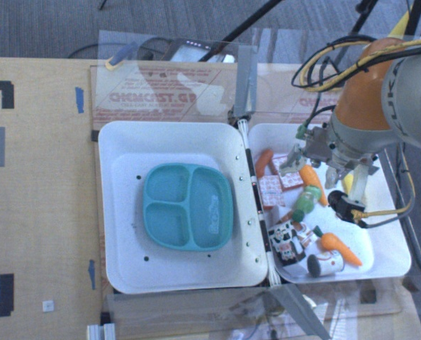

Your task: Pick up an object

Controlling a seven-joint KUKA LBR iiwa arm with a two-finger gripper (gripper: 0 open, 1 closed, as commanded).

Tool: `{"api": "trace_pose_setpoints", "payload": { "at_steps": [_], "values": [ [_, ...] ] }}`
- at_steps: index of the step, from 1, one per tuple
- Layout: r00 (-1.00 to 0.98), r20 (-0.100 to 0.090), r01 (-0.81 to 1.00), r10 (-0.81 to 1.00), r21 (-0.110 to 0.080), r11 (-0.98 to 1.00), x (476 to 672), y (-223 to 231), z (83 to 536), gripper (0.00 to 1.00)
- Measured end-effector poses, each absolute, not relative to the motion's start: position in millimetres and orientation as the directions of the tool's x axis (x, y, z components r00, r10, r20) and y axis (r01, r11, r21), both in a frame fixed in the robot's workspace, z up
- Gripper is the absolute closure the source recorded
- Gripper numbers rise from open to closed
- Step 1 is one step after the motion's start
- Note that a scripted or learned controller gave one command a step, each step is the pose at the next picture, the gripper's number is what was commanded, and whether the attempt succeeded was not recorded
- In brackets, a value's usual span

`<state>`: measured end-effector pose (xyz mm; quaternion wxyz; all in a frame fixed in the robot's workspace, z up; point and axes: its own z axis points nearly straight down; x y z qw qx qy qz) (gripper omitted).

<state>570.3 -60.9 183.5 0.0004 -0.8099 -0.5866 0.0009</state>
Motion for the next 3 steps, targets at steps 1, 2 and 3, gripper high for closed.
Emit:
{"api": "trace_pose_setpoints", "payload": {
  "at_steps": [1, 2, 3],
  "values": [
    [0.265, -0.001, 0.964, 0.964, 0.003, -0.265, 604.8, -97, 97, 0.00],
    [0.421, -0.002, 0.907, 0.907, 0.000, -0.421, 612.2, -124, 114, 0.00],
    [0.402, 0.009, 0.915, 0.916, 0.024, -0.402, 592.1, -123, 96, 0.00]
  ]
}}
